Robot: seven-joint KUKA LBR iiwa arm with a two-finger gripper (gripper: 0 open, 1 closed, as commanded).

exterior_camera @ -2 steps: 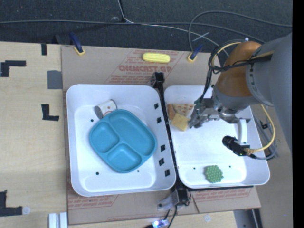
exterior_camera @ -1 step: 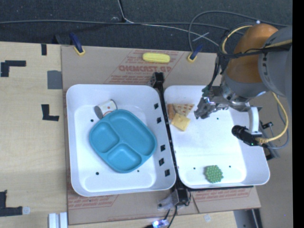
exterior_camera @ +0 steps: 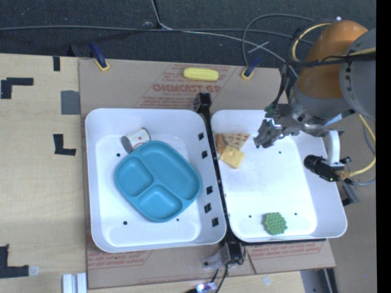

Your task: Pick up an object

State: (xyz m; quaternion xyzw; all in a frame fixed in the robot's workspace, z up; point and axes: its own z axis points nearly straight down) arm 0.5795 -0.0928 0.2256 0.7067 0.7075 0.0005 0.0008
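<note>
The right bin [exterior_camera: 324,218] holds a tan cracker-like piece [exterior_camera: 232,141] and a yellow cheese-like wedge [exterior_camera: 231,158] near its left wall, and a green bumpy ball [exterior_camera: 274,223] near its front edge. My gripper [exterior_camera: 264,138] hangs over the right bin's upper middle, just right of the cracker piece, with nothing seen between its fingers. The left bin [exterior_camera: 98,163] holds a blue divided tray [exterior_camera: 157,180] and a small white cup [exterior_camera: 134,140] lying on its side behind the tray.
A yellow banana-shaped toy [exterior_camera: 200,74] lies on the cardboard behind the bins. Blue-and-yellow clamps [exterior_camera: 99,58] pin the cardboard's back corners. A black divider [exterior_camera: 209,157] separates the bins. Cables trail over the dark backdrop.
</note>
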